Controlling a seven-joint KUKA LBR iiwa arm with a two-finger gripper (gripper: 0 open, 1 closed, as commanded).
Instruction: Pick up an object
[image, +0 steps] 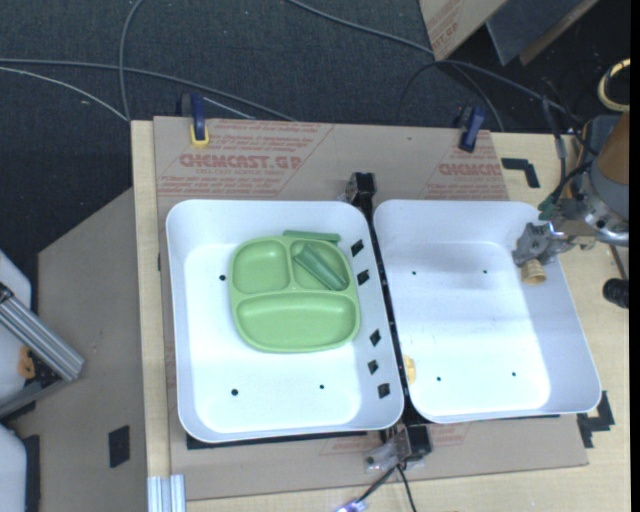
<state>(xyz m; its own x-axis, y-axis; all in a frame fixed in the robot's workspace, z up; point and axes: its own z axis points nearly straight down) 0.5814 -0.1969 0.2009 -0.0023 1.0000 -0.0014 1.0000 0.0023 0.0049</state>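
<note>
A green plate (295, 308) with three sections sits in the left bin (200, 400), a little toward the far side. A green stick-shaped thing (322, 266) lies in the plate's far right section, and a flat green piece (312, 237) peeks out just past the plate's far rim. The right bin (480, 400) sits just beside the plate's bin, to its right. The gripper (535, 262) hangs over that right bin's far right edge, well apart from the plate. A small tan bit shows at its tip, but I cannot tell whether it is pinching anything.
</note>
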